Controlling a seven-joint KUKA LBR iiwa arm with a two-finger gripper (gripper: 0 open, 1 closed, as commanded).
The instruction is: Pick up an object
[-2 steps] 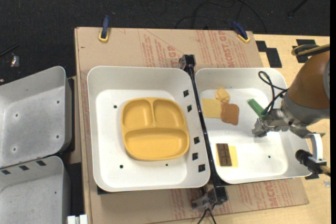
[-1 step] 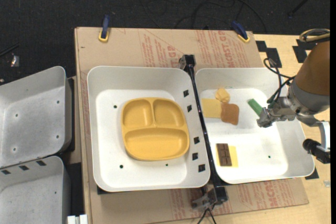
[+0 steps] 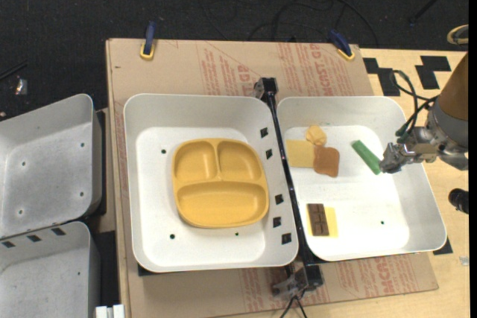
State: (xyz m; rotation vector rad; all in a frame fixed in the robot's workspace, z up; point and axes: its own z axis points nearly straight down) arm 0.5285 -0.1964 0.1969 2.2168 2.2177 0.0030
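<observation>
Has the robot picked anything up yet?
Not yet. The green stick, brown block, yellow pieces and chocolate-looking bar all lie in the right bin. The gripper is low beside the green stick. Grabbing and lifting are left.

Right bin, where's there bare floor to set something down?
In the right bin, bare floor lies along the front, right of the brown-and-yellow block, and along the back wall. It is crowded mid-left: tan pieces, green stick, with the gripper beside it.
</observation>
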